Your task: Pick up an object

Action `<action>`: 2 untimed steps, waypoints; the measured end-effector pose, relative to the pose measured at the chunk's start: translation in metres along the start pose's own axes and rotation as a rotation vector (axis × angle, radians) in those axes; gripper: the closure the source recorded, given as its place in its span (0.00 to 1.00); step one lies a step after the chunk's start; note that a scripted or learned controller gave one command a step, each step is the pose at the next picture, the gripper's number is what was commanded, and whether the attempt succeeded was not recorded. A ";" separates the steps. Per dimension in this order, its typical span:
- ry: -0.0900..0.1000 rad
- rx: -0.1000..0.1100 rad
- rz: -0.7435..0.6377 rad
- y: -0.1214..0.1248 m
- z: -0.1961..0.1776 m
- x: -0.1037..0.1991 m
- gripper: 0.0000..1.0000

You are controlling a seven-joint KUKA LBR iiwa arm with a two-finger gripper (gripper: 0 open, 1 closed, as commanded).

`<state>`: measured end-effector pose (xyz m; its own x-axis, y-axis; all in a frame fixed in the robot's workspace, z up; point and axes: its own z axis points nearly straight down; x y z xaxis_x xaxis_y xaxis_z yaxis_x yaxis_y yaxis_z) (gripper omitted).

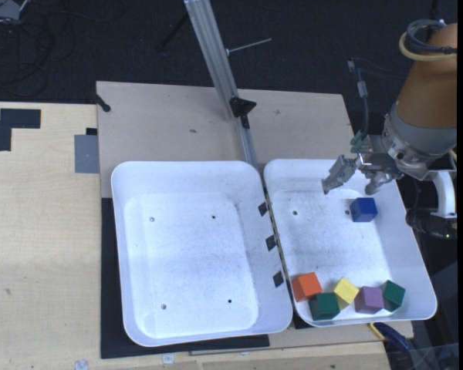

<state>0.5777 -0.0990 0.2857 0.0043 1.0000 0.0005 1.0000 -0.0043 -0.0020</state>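
A blue cube [363, 209] lies alone in the upper part of the right bin [324, 230]. My gripper [356, 177] hangs just above and behind it, near the bin's far edge, open with nothing between its fingers. Along the bin's near edge sit an orange cube [306, 285], a dark green cube [323, 306], a yellow cube [346, 290], a purple cube [368, 299] and a green cube [393, 294], packed close together.
The left bin [139, 230] adjoins the right one, joined by black clips [271, 242]. A slanted aluminium rail [216, 60] rises behind the bins. Cables [360, 91] run down beside the arm at the right.
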 end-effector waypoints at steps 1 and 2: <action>-0.003 -0.006 -0.003 0.019 -0.047 -0.029 0.00; -0.001 0.007 0.001 0.021 0.025 -0.089 0.00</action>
<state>0.5984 -0.1877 0.2609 0.0053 1.0000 -0.0007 0.9999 -0.0053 -0.0090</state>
